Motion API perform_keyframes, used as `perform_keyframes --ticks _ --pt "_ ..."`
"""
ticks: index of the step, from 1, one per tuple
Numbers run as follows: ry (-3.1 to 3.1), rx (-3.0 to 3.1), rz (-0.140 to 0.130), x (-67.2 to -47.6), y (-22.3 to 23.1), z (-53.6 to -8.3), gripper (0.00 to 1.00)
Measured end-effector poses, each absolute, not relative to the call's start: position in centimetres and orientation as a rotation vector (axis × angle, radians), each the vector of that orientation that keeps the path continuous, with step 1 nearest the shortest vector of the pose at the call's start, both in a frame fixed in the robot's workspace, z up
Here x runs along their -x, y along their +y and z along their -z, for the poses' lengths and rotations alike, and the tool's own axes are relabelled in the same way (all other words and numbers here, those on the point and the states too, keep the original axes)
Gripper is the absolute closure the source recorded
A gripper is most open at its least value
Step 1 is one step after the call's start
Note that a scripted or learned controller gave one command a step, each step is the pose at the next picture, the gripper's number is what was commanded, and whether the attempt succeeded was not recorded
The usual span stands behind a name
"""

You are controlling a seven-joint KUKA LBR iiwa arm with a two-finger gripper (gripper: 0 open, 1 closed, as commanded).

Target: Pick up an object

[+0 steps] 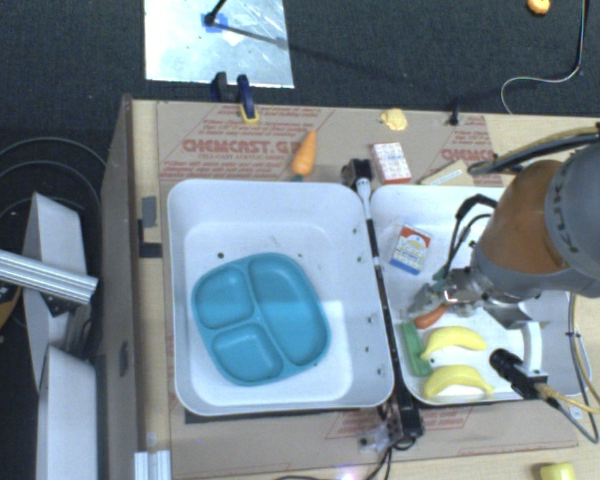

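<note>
The right bin (450,200) holds a small white, blue and red carton (410,249), an orange carrot-like piece (430,317), a green stick (412,347) and two yellow bananas (453,341) (458,380). My gripper (438,296) hangs low over the bin's middle, right above the orange piece and just left of the upper banana. The grey arm with its orange band (525,230) covers the bin's right side.
In the left bin (270,200) lies a blue divided plate (261,317). Behind the bins on the cardboard are an orange carrot (303,154), a small box (390,162) and a yellow lump (394,119). Cables run along the arm at the right.
</note>
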State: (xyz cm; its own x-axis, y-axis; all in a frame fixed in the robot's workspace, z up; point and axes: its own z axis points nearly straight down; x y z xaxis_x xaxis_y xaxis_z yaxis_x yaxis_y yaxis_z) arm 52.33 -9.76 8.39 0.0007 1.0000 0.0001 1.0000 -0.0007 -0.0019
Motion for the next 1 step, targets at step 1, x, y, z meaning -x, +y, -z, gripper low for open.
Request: perform_keyframes --ticks 1 --pt "-2.221 2.222 0.0 -51.65 -9.37 -8.41 0.0"
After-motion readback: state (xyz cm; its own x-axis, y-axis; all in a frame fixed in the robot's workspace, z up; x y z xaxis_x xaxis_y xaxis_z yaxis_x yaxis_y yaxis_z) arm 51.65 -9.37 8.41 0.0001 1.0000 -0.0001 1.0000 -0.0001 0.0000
